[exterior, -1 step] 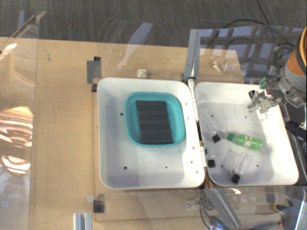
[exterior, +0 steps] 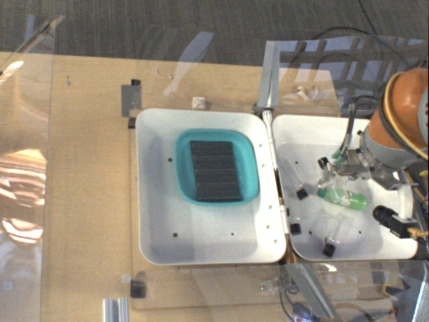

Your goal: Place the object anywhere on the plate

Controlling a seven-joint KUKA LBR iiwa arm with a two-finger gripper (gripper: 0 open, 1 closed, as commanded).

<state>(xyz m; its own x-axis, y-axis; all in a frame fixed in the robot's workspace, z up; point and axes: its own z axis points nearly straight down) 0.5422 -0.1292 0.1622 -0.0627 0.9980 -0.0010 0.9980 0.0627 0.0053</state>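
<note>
A teal plate (exterior: 249,173) with a dark grey ribbed centre lies in the left bin (exterior: 161,233), towards its back. In the right bin (exterior: 295,139) a small green bottle (exterior: 345,198) lies on its side. My gripper (exterior: 333,172) hangs just above and behind the bottle's left end, and the view does not show whether it touches the bottle. The arm's orange band (exterior: 402,109) is at the right edge.
A clear bottle with a black cap (exterior: 333,239) lies near the right bin's front wall. Small black pieces (exterior: 301,193) sit on that bin's floor at the left. A metal divider post (exterior: 269,72) stands behind the gap between the bins.
</note>
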